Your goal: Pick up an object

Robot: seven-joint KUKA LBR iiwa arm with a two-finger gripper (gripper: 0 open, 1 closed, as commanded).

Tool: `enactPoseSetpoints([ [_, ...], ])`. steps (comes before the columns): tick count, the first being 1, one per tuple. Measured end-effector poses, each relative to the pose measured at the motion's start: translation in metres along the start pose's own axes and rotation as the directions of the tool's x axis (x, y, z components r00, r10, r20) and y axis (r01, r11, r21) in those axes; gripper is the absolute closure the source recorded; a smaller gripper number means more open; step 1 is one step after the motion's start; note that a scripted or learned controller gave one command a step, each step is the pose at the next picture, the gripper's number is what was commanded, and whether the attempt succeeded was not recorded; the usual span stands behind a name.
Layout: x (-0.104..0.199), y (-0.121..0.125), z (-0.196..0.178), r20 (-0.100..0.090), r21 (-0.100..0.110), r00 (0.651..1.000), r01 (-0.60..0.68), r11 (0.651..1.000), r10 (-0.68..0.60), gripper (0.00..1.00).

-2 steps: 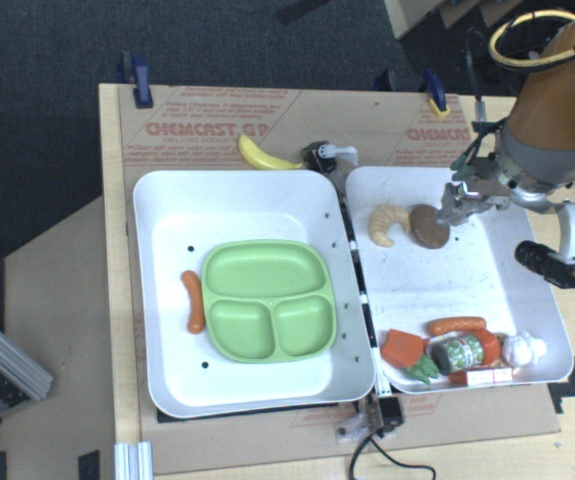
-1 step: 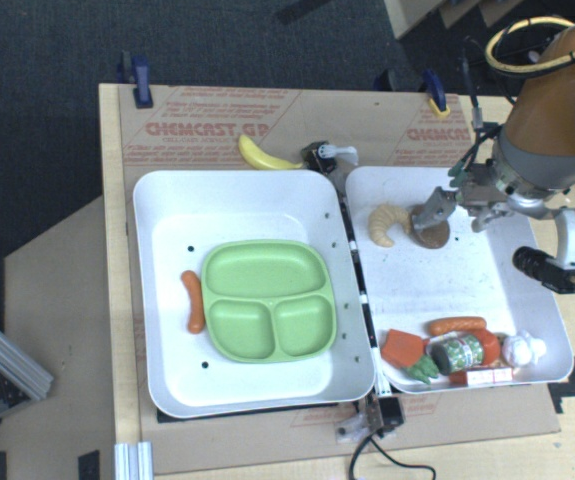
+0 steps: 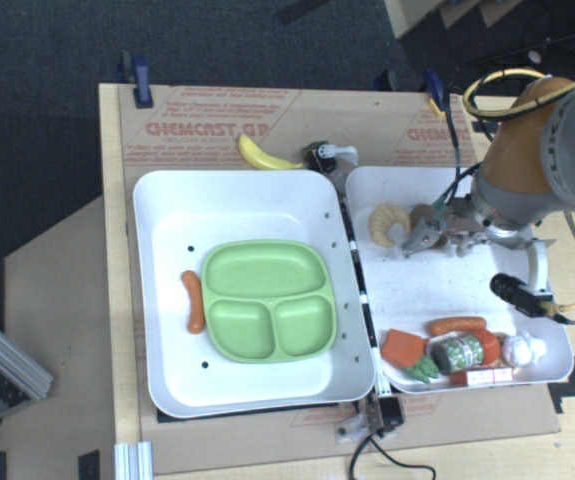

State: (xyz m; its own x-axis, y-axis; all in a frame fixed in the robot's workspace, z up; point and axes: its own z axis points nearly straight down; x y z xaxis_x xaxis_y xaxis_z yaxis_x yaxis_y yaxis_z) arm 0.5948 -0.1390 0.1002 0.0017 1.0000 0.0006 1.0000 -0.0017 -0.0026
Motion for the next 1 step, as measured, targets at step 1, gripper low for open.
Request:
enactPoseSetpoints([
  [1, -0.0058, 0.0551, 0.0157, 0.000, 0.004, 1.000, 0.007, 1.000, -0.007, 0.00],
])
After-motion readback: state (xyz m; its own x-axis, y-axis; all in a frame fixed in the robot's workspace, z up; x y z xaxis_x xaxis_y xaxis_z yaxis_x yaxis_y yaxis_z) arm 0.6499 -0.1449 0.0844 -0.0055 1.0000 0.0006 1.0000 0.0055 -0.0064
